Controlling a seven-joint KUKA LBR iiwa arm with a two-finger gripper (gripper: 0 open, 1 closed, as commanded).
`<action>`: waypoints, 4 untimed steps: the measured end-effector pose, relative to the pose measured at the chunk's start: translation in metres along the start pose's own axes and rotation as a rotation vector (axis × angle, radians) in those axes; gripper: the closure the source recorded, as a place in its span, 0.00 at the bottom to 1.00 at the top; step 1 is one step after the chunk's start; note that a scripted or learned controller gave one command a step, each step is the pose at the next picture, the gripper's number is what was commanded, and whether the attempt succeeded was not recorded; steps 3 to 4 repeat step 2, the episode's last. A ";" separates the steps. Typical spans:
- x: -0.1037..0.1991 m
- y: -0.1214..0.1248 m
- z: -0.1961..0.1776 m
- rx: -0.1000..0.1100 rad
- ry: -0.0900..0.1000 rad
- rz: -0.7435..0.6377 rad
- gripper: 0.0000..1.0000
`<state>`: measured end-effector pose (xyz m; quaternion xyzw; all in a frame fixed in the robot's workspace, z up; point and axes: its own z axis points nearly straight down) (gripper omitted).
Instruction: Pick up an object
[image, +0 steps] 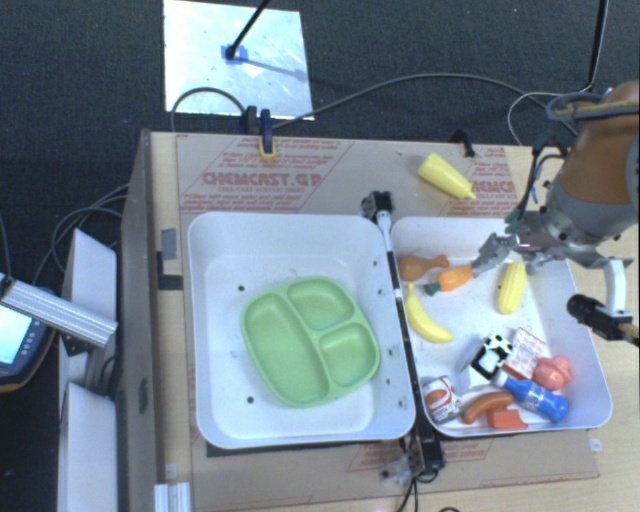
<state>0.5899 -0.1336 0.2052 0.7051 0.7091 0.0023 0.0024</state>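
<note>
One fixed camera above the bench (300, 165) — looking down aslant on both bins (215, 260).

A robotics lab — bench (300, 165) with white bins (215, 300), loose cables (400, 85).

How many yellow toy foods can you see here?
3: a banana by the right bin's left wall, a corn cob near the gripper, a yellow piece on the board behind. Clutter may hide more.

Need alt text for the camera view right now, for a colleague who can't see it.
The arm's pincer hangs over the right bin, close to a corn cob and a carrot, among other toy foods. The left bin holds a green divided plate.
</note>
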 end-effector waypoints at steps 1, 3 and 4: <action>-0.027 -0.006 0.051 0.007 -0.001 0.004 0.00; -0.046 -0.006 0.106 0.007 0.000 0.005 0.00; -0.046 -0.006 0.106 0.007 0.000 0.005 0.00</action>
